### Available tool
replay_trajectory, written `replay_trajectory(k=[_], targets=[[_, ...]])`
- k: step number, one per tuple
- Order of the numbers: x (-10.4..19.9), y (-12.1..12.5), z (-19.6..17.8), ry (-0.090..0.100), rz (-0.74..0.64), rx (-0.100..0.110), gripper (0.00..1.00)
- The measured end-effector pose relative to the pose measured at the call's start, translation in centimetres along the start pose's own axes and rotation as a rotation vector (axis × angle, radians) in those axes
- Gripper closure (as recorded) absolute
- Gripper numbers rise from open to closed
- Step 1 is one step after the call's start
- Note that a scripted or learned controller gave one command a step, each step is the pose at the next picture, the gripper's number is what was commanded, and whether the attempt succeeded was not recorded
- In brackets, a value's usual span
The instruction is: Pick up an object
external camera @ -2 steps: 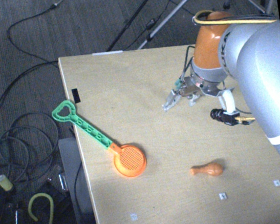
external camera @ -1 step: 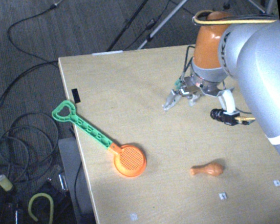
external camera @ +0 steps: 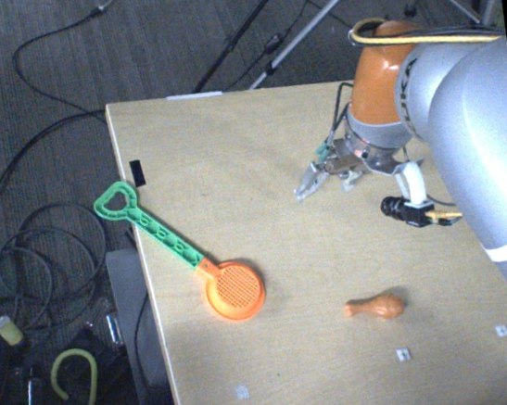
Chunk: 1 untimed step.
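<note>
Tool state I cannot tell; orange sieve lies well apart, toward the bench's left.

Arm reaches from right, hand low over the bench

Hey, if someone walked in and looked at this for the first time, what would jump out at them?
Probably the big grey arm with its orange band filling the right side, its gripper hovering over bare board. Next, the green-handled orange sieve toy lying at the left, and a small orange drumstick-shaped toy nearer the front.
</note>
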State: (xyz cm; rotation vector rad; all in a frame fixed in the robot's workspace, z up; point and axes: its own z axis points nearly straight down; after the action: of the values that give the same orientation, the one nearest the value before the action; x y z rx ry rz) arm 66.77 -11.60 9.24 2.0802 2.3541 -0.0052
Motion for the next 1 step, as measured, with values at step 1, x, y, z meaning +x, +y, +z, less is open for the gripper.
replay_trajectory(k=[1], targets=[[0.0, -0.02, -0.89, 0.0, 0.0, 0.001, 1.0]])
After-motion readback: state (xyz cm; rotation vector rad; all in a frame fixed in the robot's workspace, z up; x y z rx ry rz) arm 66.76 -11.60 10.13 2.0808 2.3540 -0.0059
